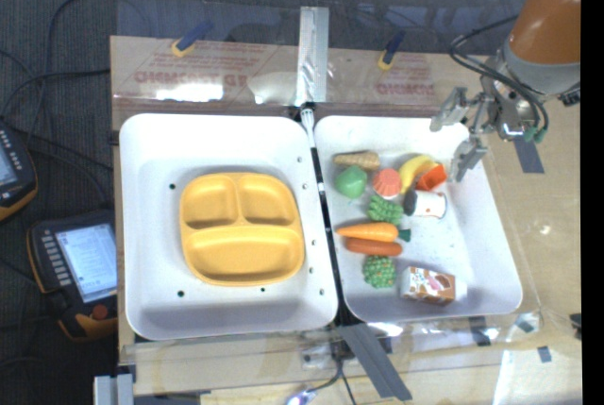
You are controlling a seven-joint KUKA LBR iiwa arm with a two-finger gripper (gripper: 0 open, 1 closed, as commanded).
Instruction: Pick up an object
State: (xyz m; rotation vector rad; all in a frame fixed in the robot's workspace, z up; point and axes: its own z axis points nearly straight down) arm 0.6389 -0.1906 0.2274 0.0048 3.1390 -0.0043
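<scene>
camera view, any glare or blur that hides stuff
Camera view: glare streaks the clear sheet behind the bins and the front edge of the right bin; the toy food stays sharp, the yellow tray evenly lit; the gripper looks slightly soft.

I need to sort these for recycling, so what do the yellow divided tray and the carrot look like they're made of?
Yellow divided tray: likely molded plastic, smooth with a soft sheen and rounded compartment ridges. Carrot: probably toy plastic, given its even orange colour and slight gloss, though rubber can't be ruled out.
</scene>
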